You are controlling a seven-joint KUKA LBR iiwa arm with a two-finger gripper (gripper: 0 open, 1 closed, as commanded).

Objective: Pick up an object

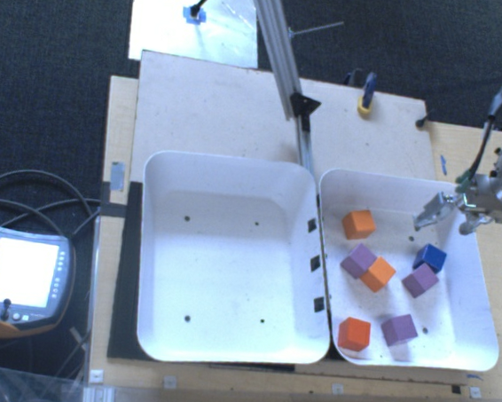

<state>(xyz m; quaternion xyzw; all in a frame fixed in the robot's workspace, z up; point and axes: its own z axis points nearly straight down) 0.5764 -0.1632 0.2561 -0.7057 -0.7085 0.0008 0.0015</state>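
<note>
On the bench (243,106), I see my pincer (450,214) spread and holding nothing above the right bin (486,341), just beside the blue cube (431,256), probably lining up a descent.

Two shallow white plastic bins sit side by side on the pale wooden bench (243,106). The right bin (480,309) holds every cube. Taking the purple foam cube (358,260) near its middle as landmark: an orange foam cube (379,273) touches its right side, another orange cube (358,224) lies behind it, a third orange cube (355,333) lies in front. Right of it sit a blue cube (431,256), a second purple cube (420,279) and, nearer the front, a third purple cube (399,328). The left bin (154,230) lies to its left.
</note>
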